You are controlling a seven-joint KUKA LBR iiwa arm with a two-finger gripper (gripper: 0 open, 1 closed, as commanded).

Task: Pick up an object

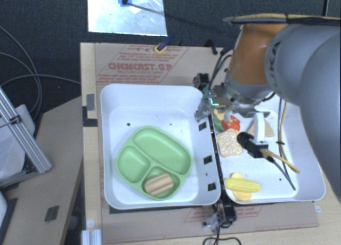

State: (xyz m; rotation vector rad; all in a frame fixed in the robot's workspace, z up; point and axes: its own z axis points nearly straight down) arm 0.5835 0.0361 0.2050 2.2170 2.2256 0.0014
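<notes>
Pick pending: grey two-finger gripper [230,112] hovered over the right white bin [306,185].
Finger state indeterminable; yellow toy corn cob [242,185] lay ungrasped.

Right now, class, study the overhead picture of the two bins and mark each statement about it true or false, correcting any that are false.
1. A green divided plate lies in the left bin. True.
2. The bread roll sits in one of the plate's compartments. True.
3. The yellow corn cob lies in the left bin. False: it is in the right bin, near its front edge.
4. The arm's end effector is over the green plate. False: it is over the right bin's back left part, above the small items there.
5. The cracker rests on the green plate. False: it lies in the right bin, close to the divider between the bins.
</notes>
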